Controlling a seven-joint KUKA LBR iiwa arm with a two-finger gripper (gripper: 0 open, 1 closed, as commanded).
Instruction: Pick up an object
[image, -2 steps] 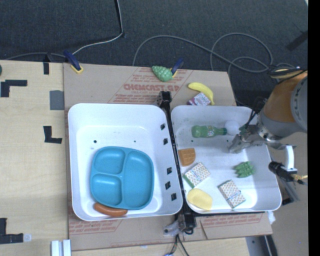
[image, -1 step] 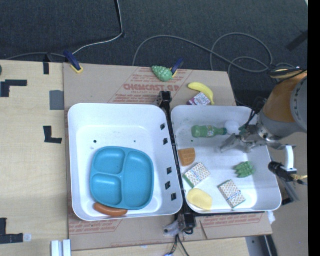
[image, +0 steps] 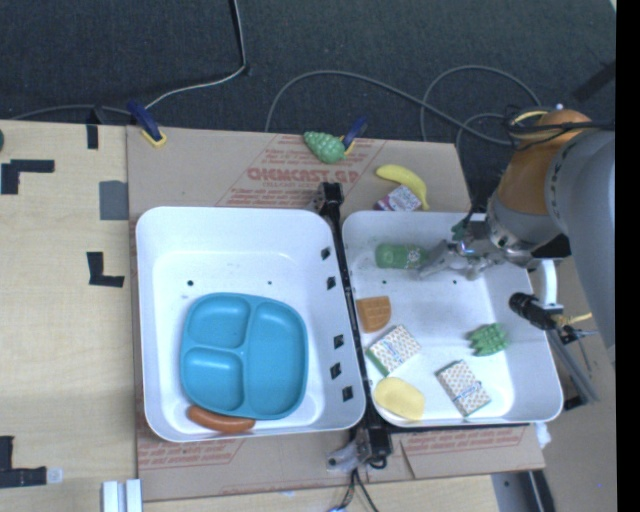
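Note:
My gripper (image: 437, 264) hangs over the upper part of the right bin (image: 520, 400), reaching in from the right. Just to its left lies a small green cylinder (image: 397, 257), close to the gripper's tip but apart from it. Further down in the same bin are an orange-brown slice (image: 374, 313), a patterned packet (image: 394, 349), a yellow rounded piece (image: 400, 398), a second patterned packet (image: 463, 387) and a leafy green toy (image: 488, 340). I see nothing held by the gripper.
The left bin (image: 170, 235) holds a blue divided plate (image: 244, 355) and an orange sausage (image: 220, 420) at its front edge. Behind the bins on the cardboard lie a banana (image: 404, 182), a small packet (image: 403, 201) and a green toy (image: 325, 146). Cables run along the back.

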